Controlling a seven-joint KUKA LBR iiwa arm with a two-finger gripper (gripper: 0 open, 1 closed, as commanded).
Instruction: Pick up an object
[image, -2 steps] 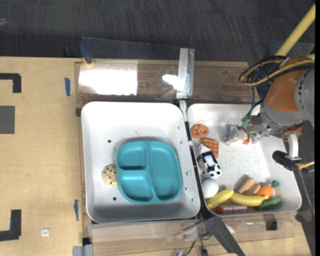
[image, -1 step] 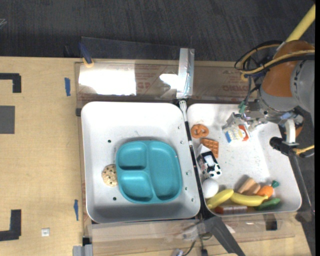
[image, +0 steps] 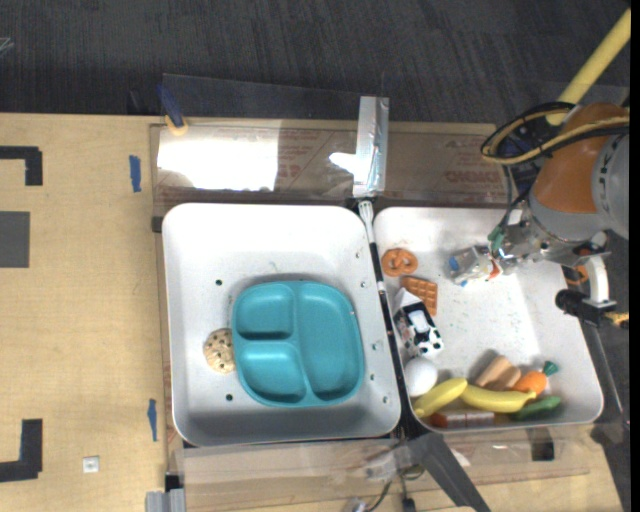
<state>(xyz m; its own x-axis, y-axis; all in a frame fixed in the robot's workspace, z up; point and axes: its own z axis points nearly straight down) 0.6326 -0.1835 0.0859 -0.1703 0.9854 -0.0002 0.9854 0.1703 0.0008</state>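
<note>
Camera view: gripper (image: 478, 263) low in right bin (image: 470, 225) (upper part).

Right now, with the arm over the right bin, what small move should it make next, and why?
Probably lower the gripper straight down. It hangs at the small blue and white object near the right bin's upper edge, and nothing else lies close by.
</note>
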